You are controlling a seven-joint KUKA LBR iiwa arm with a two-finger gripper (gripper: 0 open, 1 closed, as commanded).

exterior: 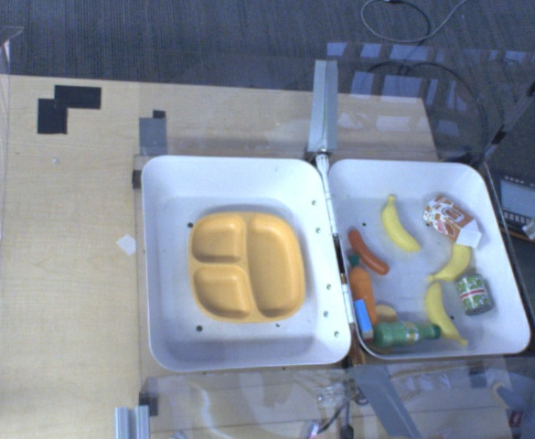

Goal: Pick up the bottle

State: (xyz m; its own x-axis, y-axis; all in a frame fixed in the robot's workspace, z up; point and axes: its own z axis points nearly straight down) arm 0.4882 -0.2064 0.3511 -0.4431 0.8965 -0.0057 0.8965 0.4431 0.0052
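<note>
- The bottle [406, 334], green with a darker cap end, is lying on its side in the right bin [500, 213], along the wall nearest the camera.
- Its length is running roughly left to right, and its right end is touching or just overlapping the lower end of a banana [441, 314] that is curving up and away from it.
- Just left of the bottle, a small blue piece [365, 318] is sitting against the wall between the bins, with an orange carrot [362, 286] lying above it and a red sausage [368, 251] lying above that at a slant.
- A green can [474, 294] is standing to the right of the bottle, beyond the banana and apart from the bottle.
- Two more bananas are resting farther back in the same bin: one [398, 224] near the middle, one [454, 263] just above the can.
- A red and white packet [446, 216] is lying near the far right corner, well apart from the bottle.
- The left bin [166, 190] is holding a yellow divided plate [247, 265], sitting flat in its middle.
- Both bins are sitting side by side on the pale wooden bench [66, 245], which is carrying black patches [66, 106] near its far left corner.
</note>
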